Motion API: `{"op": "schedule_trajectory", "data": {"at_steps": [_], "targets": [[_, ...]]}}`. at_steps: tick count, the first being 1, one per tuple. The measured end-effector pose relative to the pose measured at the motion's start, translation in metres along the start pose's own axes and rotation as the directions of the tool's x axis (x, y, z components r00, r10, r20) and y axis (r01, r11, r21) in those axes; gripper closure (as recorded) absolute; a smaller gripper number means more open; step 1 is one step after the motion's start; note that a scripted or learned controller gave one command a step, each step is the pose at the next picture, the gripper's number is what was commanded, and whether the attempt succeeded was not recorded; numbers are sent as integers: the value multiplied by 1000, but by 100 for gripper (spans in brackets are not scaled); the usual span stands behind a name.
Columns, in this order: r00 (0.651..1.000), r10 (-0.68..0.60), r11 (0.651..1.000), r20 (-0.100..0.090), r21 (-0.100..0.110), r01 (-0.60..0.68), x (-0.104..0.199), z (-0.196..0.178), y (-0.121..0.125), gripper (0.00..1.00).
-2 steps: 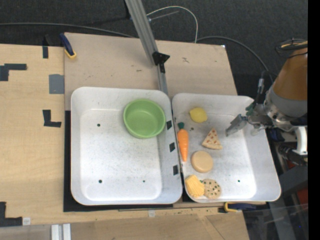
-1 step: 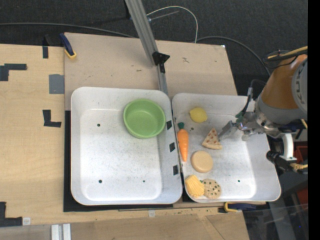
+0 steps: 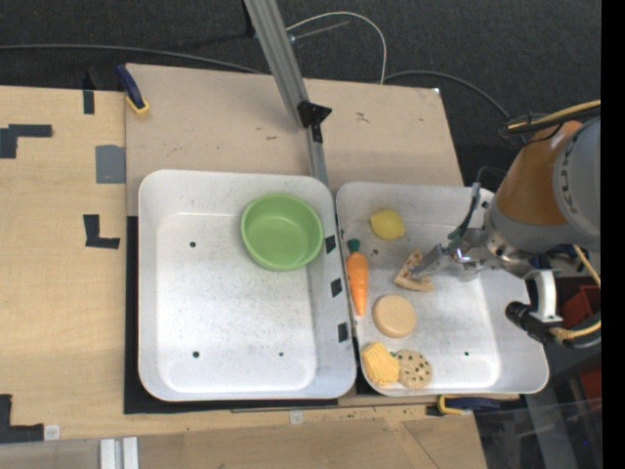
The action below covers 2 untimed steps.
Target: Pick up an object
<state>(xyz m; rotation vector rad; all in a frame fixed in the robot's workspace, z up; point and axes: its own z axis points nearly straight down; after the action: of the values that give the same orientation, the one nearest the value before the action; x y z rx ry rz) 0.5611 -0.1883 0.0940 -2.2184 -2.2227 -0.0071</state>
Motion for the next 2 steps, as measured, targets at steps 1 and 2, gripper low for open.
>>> {"op": "schedule_trajectory", "data": {"at_steps": [1,2], "targets": [[1000,-2,1000,6,-12,2,-1,-15,3,100],[1000,0,1000,5,-1,0,3,-66,-5,100]]}}
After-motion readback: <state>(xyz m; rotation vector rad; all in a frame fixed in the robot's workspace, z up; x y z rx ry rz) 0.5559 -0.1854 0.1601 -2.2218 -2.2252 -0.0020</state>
